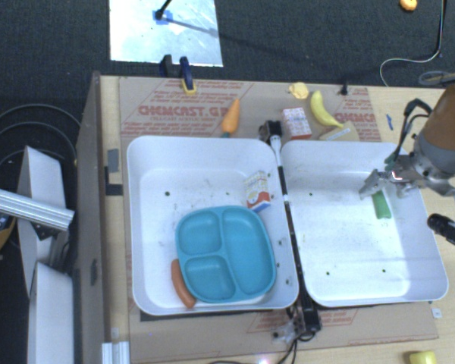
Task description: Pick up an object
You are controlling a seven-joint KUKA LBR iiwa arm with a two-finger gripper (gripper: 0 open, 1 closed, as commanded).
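- My gripper (384,182) sits low in the right bin (341,279), near its upper right part, with the arm (446,131) coming in from the right.
- A green stick (381,204) lies right under the fingers, running roughly up and down the view; its top end is tucked beneath the gripper.
- I cannot tell from here whether my fingers are spread or closed, nor whether the stick is between them or just below them.
- My guess on handling: the stick looks small, light and rigid, likely smooth plastic, so it may slip or roll if pinched off-centre. I would take it across its narrow width near the middle.
- It lies on the bin floor, apart from the walls, so there is room on both sides for the fingers.
- The right bin seems to hold nothing else I can make out besides the stick.
- The left bin (148,203) holds a blue tray (224,253) with three compartments, all bare.
- An orange sausage (182,283) lies just beside the tray's lower left edge, near the bin wall.
- A small carton (258,190) stands at the tray's upper right, near the wall between the bins.
- Behind the bins on the bench lie a carrot (230,117), a banana (321,110) and a small box (296,123).
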